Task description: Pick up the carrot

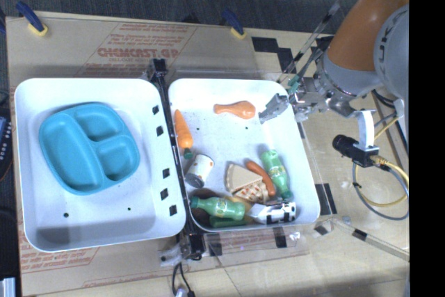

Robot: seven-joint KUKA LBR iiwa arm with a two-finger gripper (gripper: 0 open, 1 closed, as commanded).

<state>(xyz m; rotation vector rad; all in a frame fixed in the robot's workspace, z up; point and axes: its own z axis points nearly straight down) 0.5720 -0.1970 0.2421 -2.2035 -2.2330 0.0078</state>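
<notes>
Your gripper point(275, 106) sat at the right bin's point(299, 142) upper right rim; can't tell its grip. Carrot point(183, 131) lay along that bin's left wall. Cardboard point(139, 45) behind read "CHEMCAST GP".

Blue tray point(87, 146) in the left bin point(28, 219); drumstick point(235, 108), pizza slice point(247, 183), green bottles point(221, 209) in the right bin point(208, 88)

Lab: clamped bench point(139, 45), robot arm point(368, 31)
</notes>
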